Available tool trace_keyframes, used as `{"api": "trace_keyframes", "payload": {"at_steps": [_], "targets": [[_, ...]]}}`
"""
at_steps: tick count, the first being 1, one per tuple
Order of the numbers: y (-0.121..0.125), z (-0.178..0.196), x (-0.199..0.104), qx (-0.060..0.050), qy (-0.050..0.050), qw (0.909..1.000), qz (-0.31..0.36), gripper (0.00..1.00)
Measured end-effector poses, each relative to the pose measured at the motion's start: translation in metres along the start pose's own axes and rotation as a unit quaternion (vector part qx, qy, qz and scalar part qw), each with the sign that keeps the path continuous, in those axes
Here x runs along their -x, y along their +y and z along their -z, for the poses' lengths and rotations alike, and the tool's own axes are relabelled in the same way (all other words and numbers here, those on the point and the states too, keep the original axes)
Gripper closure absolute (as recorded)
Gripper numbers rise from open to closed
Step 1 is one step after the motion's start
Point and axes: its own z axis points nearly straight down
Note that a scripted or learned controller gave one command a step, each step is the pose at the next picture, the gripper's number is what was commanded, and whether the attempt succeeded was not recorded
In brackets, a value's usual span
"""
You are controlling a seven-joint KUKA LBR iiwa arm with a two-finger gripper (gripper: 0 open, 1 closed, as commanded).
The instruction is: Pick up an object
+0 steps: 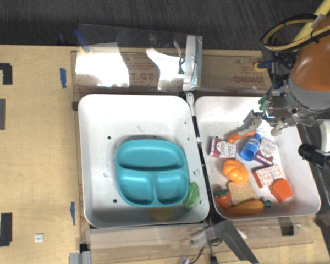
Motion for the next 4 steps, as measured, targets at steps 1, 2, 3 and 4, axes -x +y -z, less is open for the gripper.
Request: {"api": "trace_keyframes", "payload": {"at_steps": [1,2,3,4], "targets": [[0.018,-0.087,0.066,-0.004,0.0,0.998,-0.063,0.0],[0.05,-0.118,0.087,0.001,-0.001,0.9733,-0.23,0.0],[0.007,-0.16,0.098,0.003,0.002,0.9804,-0.197,0.0],[0.008,-0.149,0.1,0.004,0.001,0.98,-0.199,1.0]]}}
